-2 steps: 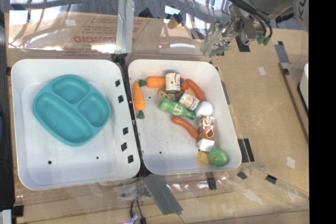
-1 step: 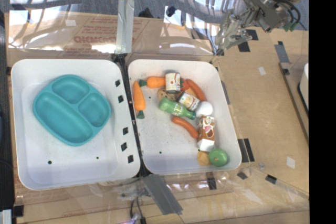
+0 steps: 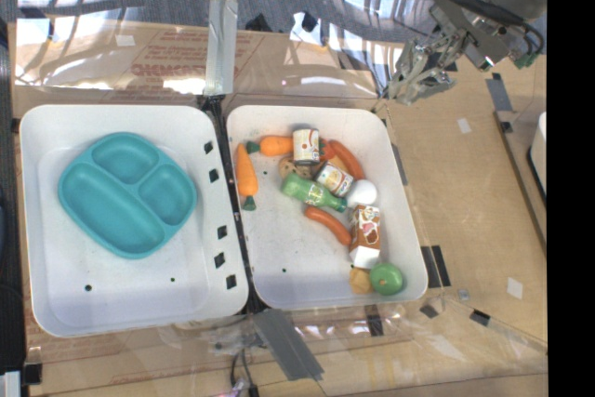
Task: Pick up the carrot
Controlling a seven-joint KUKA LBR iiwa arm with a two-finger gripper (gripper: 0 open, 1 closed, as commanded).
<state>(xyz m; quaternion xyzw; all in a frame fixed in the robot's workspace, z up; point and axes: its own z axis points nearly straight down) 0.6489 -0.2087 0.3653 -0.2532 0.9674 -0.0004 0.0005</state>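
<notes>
1. Two white bins fill your frame; the left bin [image 3: 37, 200] holds a teal divided plate [image 3: 127, 193].
2. Your carrot [image 3: 245, 174] lies at the right bin's [image 3: 395, 200] left wall.
3. Upper right, the gripper [image 3: 420, 74] hangs outside the bins, grasping nothing.

The scene is brightly and evenly lit from above, with colours reading clearly. Strong glare streaks across the clear plastic sheet [image 3: 279, 23] at the far side, where white patches and bluish reflections wash out the cardboard beneath. The two white bins [image 3: 56, 293] are close to overexposed, so their walls lose detail. Shadows are soft and short, pooling faintly under the toys in the right bin and along the teal plate [image 3: 125, 195]. Focus is fair at the centre; the arm at the far right looks slightly soft.
</notes>
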